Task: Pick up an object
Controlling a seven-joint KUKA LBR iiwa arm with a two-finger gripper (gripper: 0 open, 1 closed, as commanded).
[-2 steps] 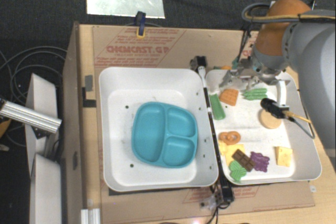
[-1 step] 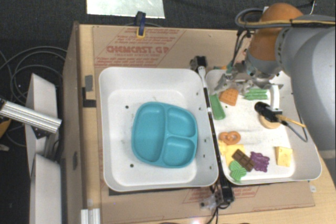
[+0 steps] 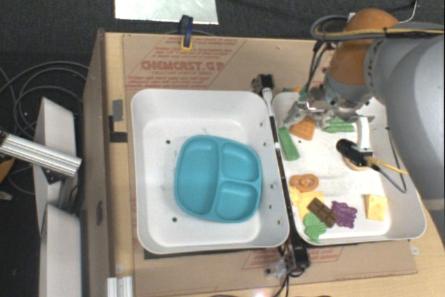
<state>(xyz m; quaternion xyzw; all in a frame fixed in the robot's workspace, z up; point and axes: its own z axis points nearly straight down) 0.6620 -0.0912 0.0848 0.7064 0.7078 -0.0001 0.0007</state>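
My gripper hangs low over the far left part of the right bin, below the orange band of the arm. Just under it lies an orange wedge-shaped piece, touching or nearly touching the gripper. A green leafy piece lies close to its right. A long green piece rests along the bin's left wall. Nearer the front are an orange ring, a yellow piece, a brown bar, a purple grape bunch, a green toy and a yellow cheese slice.
The left bin holds a blue divided plate at its middle. A raised divider runs between the two bins. The grey arm covers the right bin's far right corner. Cardboard lies under both bins.
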